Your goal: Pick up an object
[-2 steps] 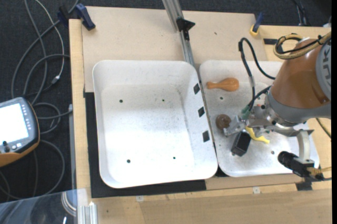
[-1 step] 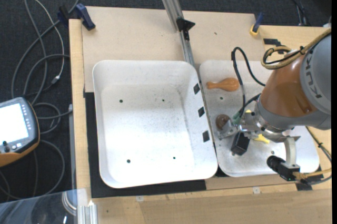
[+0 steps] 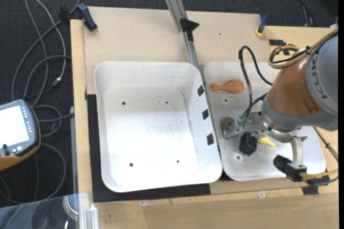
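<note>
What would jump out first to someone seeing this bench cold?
The big grey arm with its orange band dominates the right side, reaching down over the right bin. Its gripper hangs low near that bin's middle, by a small dark round object. An orange-brown pear-shaped object lies near the bin's far end, and the large left bin sits beside it.

Tan pear-shaped object [image 3: 227,86] lies on its side, well above the gripper [image 3: 243,139] in view; small brown round item [image 3: 227,123] just left of it; yellow piece [image 3: 265,141] just right, partly hidden.
</note>
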Motion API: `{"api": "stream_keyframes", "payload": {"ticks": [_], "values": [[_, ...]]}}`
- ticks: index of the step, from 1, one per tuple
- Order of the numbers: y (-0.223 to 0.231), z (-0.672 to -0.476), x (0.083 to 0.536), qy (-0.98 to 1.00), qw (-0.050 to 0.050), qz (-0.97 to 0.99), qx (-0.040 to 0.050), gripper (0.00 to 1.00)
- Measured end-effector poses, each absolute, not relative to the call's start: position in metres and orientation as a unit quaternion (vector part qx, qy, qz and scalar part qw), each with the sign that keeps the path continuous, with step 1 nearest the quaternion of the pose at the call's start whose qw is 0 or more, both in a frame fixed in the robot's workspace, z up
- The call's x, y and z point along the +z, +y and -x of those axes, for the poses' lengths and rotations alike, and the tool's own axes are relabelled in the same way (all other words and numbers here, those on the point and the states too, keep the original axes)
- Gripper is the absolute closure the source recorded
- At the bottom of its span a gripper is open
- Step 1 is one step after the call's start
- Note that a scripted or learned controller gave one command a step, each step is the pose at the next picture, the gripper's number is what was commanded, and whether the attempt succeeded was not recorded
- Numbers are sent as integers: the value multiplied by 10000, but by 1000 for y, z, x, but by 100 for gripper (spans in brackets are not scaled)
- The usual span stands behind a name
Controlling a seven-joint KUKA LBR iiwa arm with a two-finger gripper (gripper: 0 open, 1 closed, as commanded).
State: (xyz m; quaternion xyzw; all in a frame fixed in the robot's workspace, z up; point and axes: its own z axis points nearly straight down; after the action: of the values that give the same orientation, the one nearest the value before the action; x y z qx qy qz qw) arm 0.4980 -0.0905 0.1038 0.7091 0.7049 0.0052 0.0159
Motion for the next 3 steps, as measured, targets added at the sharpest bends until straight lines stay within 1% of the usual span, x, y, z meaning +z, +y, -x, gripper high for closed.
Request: {"api": "stream_keyframes", "payload": {"ticks": [1, 2, 3], "values": [[-83, -490, 103, 7070, 6, -7073, 9, 100], [-92, -490, 152, 7072, 24, -7070, 15, 100], [-101, -492, 212, 7076, 32, -7066, 22, 100]]}}
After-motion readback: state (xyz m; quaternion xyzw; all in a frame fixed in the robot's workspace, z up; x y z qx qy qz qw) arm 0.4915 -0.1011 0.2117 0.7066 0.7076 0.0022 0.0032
